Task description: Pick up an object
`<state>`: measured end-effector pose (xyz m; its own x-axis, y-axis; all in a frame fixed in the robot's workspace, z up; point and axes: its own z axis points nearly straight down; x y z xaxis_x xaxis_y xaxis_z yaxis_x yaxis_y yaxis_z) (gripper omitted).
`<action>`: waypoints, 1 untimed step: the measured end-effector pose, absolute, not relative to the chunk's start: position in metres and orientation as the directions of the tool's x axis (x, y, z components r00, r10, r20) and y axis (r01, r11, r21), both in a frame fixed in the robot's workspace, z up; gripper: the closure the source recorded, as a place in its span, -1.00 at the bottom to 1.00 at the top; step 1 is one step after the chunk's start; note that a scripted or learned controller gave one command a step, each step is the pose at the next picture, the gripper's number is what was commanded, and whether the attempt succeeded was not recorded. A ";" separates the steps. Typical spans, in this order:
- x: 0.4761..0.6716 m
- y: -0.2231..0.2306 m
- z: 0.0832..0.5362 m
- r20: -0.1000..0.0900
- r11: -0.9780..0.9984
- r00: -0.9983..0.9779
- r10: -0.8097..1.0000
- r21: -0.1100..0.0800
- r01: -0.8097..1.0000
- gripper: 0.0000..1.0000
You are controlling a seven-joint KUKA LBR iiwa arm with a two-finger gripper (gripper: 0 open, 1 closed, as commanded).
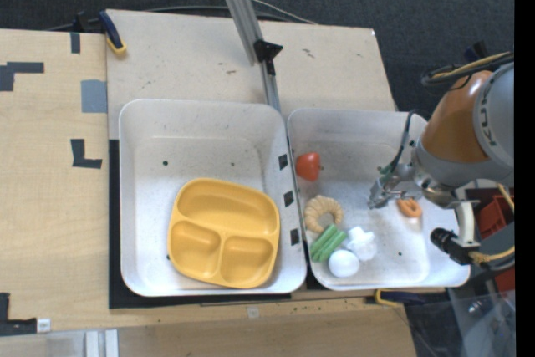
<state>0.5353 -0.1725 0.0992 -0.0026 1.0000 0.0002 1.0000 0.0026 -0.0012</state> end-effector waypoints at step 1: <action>0.537 -0.175 0.141 -0.001 0.001 -0.001 1.000 0.002 1.000 1.00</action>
<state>0.5374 -0.1745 0.1415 -0.0013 1.0000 -0.0008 1.0000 0.0014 0.0023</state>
